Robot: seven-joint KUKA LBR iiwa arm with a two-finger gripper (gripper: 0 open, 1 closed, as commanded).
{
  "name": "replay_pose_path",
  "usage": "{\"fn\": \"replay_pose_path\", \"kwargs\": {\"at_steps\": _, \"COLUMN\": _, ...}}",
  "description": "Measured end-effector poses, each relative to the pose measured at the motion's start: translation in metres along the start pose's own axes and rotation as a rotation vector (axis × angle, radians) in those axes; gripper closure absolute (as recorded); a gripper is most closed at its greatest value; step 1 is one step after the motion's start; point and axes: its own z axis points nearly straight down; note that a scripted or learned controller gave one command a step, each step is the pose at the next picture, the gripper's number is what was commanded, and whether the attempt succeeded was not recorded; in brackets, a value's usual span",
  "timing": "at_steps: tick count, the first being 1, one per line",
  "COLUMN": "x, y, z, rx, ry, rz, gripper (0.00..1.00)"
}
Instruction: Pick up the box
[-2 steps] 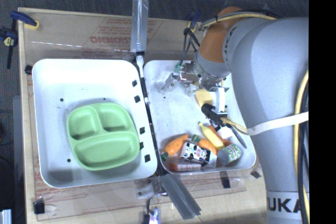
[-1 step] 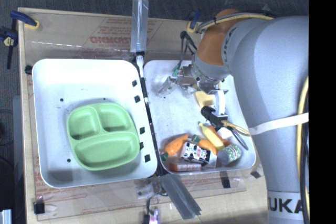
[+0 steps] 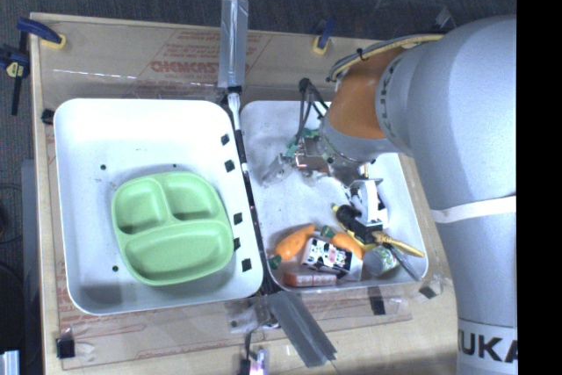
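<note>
From the camera view above the bench, the pale wooden bench top [image 3: 123, 57] bears two shallow white plastic bins side by side. The left bin [image 3: 75, 132] holds a light green divided plastic plate [image 3: 173, 227], which lies flat toward the near half of the bin.

The grey arm with its orange band [image 3: 358, 105] reaches in from the right and bends down over the far half of the right bin [image 3: 274, 208]. Its gripper [image 3: 283, 162] sits low over the bare white floor near the dividing wall. It cannot be told whether the gripper is apart or together, and nothing shows clamped in it.

The small rectangular box with a black-and-white print [image 3: 327, 257] lies at the near edge of the right bin, well apart from the gripper, in a cluster of things. An orange carrot-shaped toy [image 3: 291, 243] lies just to its left, touching it. A flat reddish-brown bar [image 3: 309, 280] lies along the bin wall just in front. A grey-green lump [image 3: 380, 261] sits to the box's right, and a thin yellow stick [image 3: 397, 245] slants above that.
</note>
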Motion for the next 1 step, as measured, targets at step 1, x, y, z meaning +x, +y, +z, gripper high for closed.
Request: {"fn": "replay_pose_path", "kwargs": {"at_steps": 1, "x": 0.0115, "y": -0.0927, "z": 0.0002, "rx": -0.002, "ry": 0.0, "rz": 0.006, "gripper": 0.0}}
